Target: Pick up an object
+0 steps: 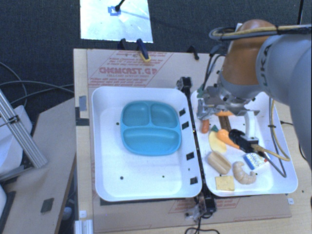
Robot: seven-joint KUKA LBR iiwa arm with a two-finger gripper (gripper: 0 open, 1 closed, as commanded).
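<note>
The gripper point(206, 112) hangs over the right bin's point(282, 173) far-left part; open or closed, I cannot tell. A small orange piece point(205, 126) lies just nearer; descending off-centre could strike the bin wall instead.

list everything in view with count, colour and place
left bin: 1, white, bench left
right bin: 1, white, bench right
plate: 1, blue, left bin
carrot: 1, orange, right bin middle
wedge: 1, yellow, beside carrot
bread roll: 1, tan, right bin front
shrimp: 1, tan, right of bread roll
cracker: 1, yellow, right bin front edge
tube: 1, white, right of carrot
packet: 1, blue-white, behind shrimp
small piece: 1, red-orange, right bin left side
cardboard: 1, brown, under bins
arm: 1, grey and orange, over right bin
claw: 1, grey, right bin back left
</note>
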